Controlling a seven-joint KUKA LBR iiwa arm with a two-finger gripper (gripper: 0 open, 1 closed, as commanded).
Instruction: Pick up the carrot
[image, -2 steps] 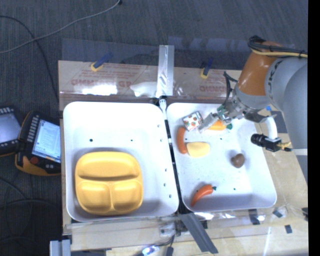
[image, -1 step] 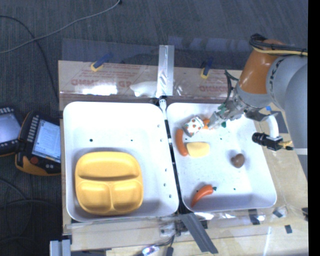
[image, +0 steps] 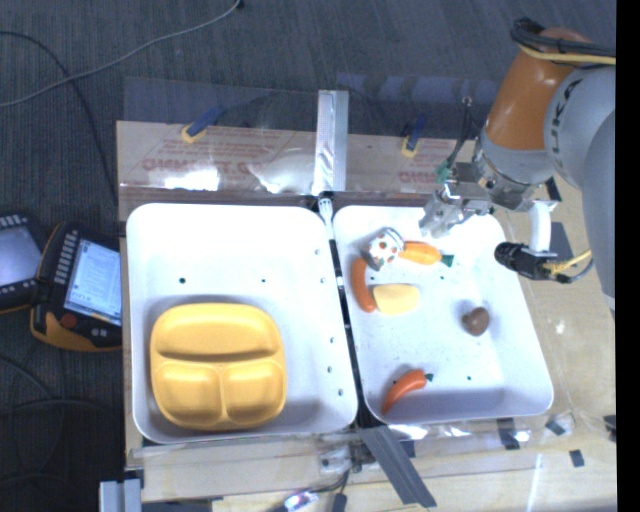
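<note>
Two shallow white bins sit side by side on a bench, seen from above at a slant. The left bin (image: 200, 230) holds a yellow tray (image: 218, 365) with three compartments, lying in its lower half.

The right bin (image: 500, 340) holds several small toy foods. Near its top edge lies the carrot (image: 420, 254), orange with a small green tip pointing right. Touching the carrot's left end is a small white die (image: 384, 247) with red spots. Just below them sits a pale yellow block (image: 396, 298), with an orange-red sausage (image: 363, 285) lying upright against its left side, close to the bin's left wall. A small brown ball (image: 476, 320) rests apart toward the right. Near the bottom edge lies a red-orange pepper (image: 405, 387) with a dark green stem, tilted.

The grey arm (image: 570, 90) with its orange band comes in from the upper right. Its gripper (image: 442, 212) hangs over the top rim of the right bin, just above and to the right of the carrot, not touching it. Nothing is between its fingers; whether they are spread or together I cannot tell.

A handheld controller (image: 75, 290) lies on the dark floor left of the bench.
</note>
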